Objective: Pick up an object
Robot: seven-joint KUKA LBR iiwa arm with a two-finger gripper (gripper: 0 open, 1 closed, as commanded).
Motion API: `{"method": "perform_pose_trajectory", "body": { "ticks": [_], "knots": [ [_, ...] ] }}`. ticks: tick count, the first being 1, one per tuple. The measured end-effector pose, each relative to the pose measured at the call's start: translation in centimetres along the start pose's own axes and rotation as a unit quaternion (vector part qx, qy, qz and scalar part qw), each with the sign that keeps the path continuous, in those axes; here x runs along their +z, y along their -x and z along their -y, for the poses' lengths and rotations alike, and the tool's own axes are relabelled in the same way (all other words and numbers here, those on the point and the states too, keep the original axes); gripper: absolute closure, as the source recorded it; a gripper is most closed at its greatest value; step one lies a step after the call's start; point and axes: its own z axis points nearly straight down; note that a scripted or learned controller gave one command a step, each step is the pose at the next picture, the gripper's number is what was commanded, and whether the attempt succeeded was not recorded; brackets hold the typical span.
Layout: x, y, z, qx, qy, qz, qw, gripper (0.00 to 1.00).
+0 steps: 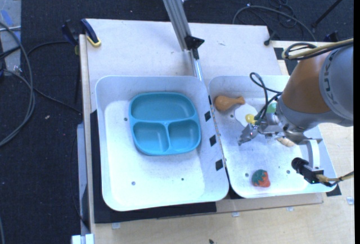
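Gripper (247, 137) sits low inside the right bin (242, 184), near its middle, arm (315, 91) coming in over the bin's right wall. Fingers look splayed apart with nothing between them, so released, no grasp. Yellow object (250, 119) lies just beside the gripper on its far side; can't tell if they touch. Something green (271, 108) pokes out next to the wrist, mostly hidden by it. Tan drumstick-shaped toy (228, 103) is at the bin's far-left part, close to the left wall, apart from the gripper. Red-and-green strawberry-like toy (260, 178) is toward the bin's near wall, well apart from the gripper. Left bin (112, 181) touches the right bin along the shared edge and holds a blue three-compartment tray (165, 123), nothing in its compartments.
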Motion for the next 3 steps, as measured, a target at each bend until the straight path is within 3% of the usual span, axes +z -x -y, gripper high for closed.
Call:
{"method": "perform_pose_trajectory", "body": {
  "ticks": [1,2,3],
  "knots": [
    [1.7,0.0,-0.1,0.000,0.002,0.001,1.0000,0.00],
    [0.6,0.1,-0.2,0.000,0.005,0.002,1.0000,1.00],
    [-5.5,0.7,0.0,0.000,0.004,0.001,1.0000,1.00]
  ]
}}
